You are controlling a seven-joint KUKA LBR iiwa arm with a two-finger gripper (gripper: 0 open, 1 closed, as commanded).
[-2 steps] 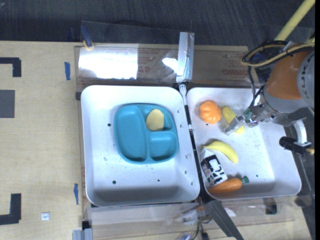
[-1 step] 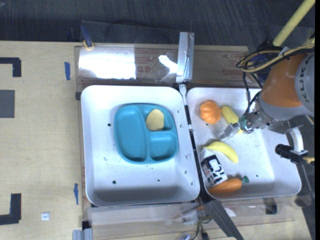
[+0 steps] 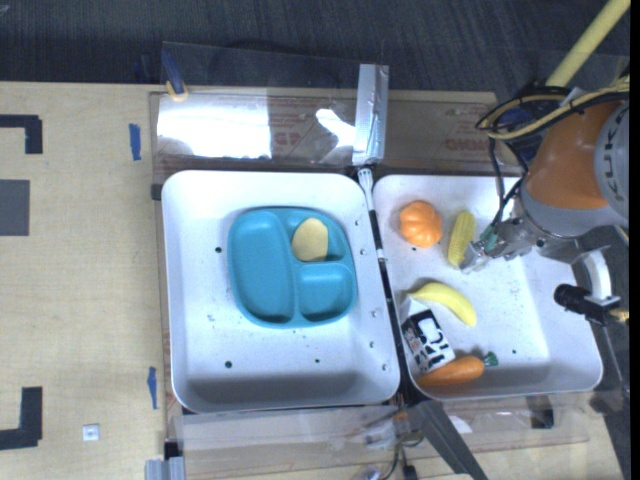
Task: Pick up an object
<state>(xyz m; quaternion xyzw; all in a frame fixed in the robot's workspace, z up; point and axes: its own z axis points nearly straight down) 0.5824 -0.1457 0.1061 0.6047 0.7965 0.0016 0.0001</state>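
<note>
Metal gripper [image 3: 487, 249] tips sit low in the right white bin [image 3: 530, 360], just right of the yellow corn cob [image 3: 461, 238]; I cannot tell how they are set. I judge the cob my likeliest target, being nearest. Left of it lies the orange fruit [image 3: 421, 223], below them the yellow banana [image 3: 446, 302], black-and-white carton [image 3: 430, 339] and orange carrot [image 3: 456, 369]. In the left bin [image 3: 195, 298], a blue divided tray [image 3: 270, 268] holds a pale yellow lemon [image 3: 311, 238].
</note>
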